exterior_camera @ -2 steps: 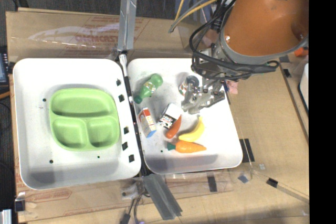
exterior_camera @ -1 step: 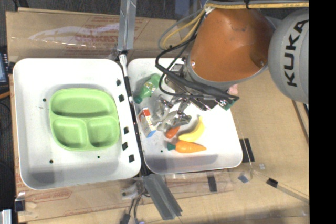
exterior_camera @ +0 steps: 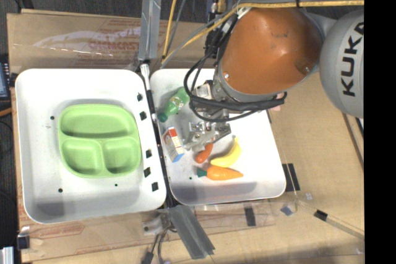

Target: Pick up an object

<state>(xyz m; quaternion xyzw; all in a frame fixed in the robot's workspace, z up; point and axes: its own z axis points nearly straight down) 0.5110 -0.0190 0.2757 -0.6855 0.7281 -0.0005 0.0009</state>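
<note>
Hanging low over the middle of the right bin (exterior_camera: 272,185), the claw (exterior_camera: 207,133) is sitting just above the cluster of small things, and from where I'm standing I cannot tell how it is set or whether it has anything; the metal parts are blurring into the clutter beneath.

Going by size: the arm (exterior_camera: 272,52) is leaning in across the right bin's far edge, its orange dome covering much of that bin's far half, presumably because the wrist has to point straight down to reach the heap.

Next, the left bin (exterior_camera: 37,195) is carrying a green divided tray (exterior_camera: 99,139) in its middle, well apart from the action, so it is probably just sitting as a spare.

In the right bin, a green bottle (exterior_camera: 173,103) is lying near the far left corner. A yellow banana (exterior_camera: 228,154) and an orange carrot (exterior_camera: 224,174) are lying side by side toward the near edge, just beside the claw. A small red and white box (exterior_camera: 173,142) is resting along the left wall, and a little orange-red piece (exterior_camera: 204,154) is lying directly under the claw, the likeliest target.
</note>
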